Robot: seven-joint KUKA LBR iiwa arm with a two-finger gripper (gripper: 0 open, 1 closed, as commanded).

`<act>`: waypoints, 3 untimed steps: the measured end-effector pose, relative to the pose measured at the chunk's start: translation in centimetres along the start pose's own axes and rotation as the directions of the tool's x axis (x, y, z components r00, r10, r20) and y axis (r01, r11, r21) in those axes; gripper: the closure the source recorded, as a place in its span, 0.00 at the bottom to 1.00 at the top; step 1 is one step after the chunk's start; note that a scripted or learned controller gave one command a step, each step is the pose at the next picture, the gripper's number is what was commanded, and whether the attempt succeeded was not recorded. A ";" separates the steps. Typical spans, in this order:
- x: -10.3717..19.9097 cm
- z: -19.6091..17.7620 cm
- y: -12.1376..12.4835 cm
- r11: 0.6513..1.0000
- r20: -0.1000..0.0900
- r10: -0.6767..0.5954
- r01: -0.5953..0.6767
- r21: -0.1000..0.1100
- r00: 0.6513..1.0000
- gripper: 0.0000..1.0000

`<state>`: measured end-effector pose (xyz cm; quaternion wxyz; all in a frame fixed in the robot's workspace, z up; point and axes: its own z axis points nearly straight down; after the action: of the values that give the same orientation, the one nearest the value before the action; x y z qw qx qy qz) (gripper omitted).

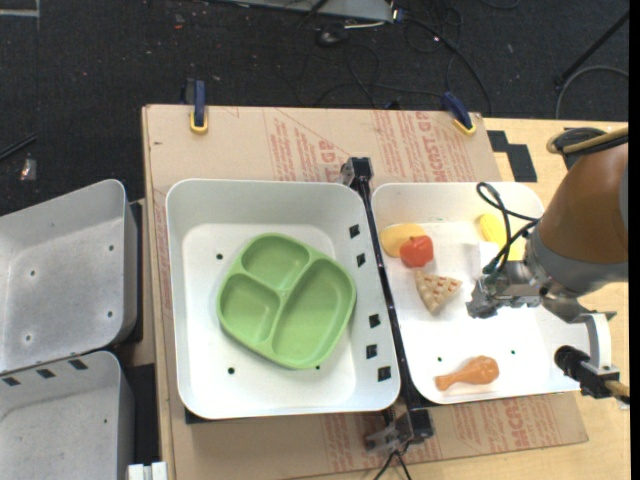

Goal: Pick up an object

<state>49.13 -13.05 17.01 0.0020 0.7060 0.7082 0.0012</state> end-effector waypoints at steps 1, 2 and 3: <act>-0.6 -6.2 -0.1 1.000 0.001 0.001 -0.001 -0.002 1.000 1.00; -0.5 -4.7 -0.1 1.000 -0.001 0.004 -0.004 0.006 1.000 1.00; 5.7 -4.6 1.0 1.000 -0.003 -0.004 0.004 0.004 1.000 1.00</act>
<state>50.05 -7.36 21.63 -0.0004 0.7046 0.7096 0.0005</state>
